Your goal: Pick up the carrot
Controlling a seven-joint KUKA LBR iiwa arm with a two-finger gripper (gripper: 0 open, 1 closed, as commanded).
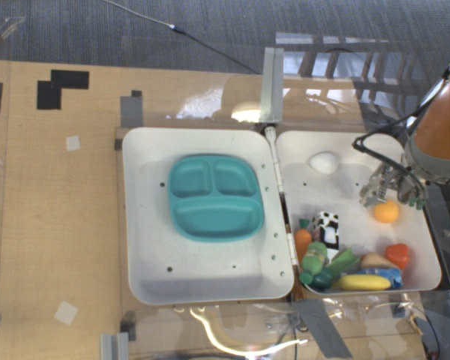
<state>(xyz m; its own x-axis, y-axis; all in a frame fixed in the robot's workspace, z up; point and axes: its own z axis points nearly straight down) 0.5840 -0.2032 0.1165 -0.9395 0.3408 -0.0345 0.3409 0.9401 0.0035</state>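
Just one carrot [303, 240], two bins [146, 201].

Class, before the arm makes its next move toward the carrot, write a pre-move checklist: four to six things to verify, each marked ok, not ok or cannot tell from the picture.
1. Carrot located: ok. The carrot lies by the right bin's left wall, near the front.
2. Gripper over the carrot: not ok. The gripper hovers near the orange ball, well to the carrot's right.
3. Fingers open for a grasp: cannot tell.
4. Room around the carrot: not ok. A green vegetable and a black-and-white toy crowd it.
5. Gripper carrying nothing: cannot tell.
6. Teal tray out of the path: ok. It sits in the left bin.
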